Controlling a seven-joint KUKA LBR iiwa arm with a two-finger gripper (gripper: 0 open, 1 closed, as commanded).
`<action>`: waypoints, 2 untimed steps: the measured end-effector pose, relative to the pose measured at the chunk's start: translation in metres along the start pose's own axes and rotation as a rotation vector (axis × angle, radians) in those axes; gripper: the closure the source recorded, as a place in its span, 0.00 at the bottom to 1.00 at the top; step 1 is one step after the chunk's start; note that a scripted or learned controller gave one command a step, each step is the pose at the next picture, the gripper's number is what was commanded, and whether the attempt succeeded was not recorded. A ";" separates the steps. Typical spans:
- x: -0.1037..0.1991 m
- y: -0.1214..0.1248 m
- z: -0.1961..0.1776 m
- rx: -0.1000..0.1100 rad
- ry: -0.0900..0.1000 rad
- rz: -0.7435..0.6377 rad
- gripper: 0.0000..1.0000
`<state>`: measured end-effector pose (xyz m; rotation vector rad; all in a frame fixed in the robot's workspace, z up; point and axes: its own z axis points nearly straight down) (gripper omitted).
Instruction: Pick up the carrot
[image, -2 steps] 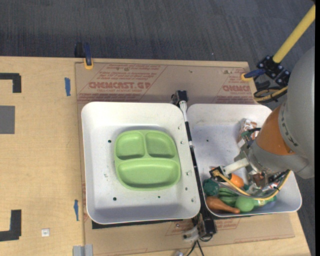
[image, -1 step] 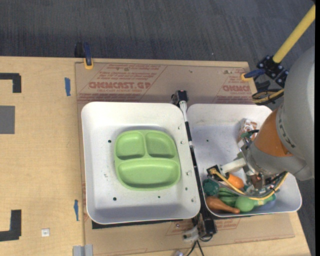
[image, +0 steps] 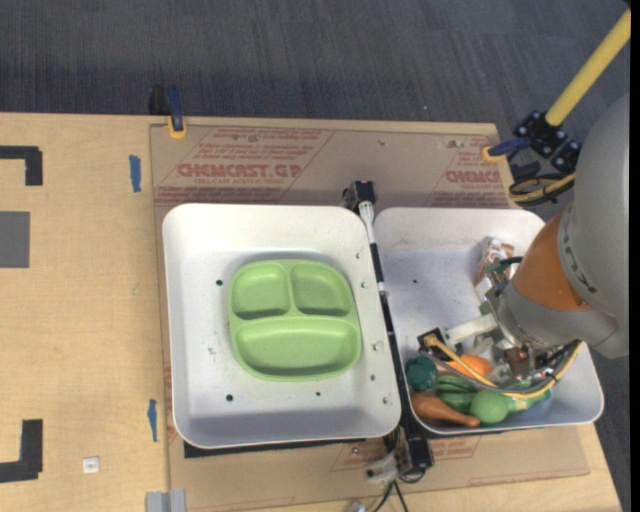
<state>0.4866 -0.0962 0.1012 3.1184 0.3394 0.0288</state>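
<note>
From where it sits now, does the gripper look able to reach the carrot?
Probably yes: the gripper hangs low in the right bin, right beside the carrot, which lies uncovered among other toy food.

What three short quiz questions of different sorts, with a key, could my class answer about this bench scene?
1. True or false: the green three-compartment plastic plate lies in the left white bin.
2. Which bin holds the orange carrot? A) left B) right
3. Fill in: the grey arm's gripper is low over the ___ bin's toy pile.

Key: 1 true; 2 B, the right white bin; 3 right.
</note>
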 end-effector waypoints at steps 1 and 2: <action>0.002 0.000 -0.001 -0.002 0.006 0.000 0.00; 0.002 -0.004 0.011 -0.003 0.005 0.006 0.00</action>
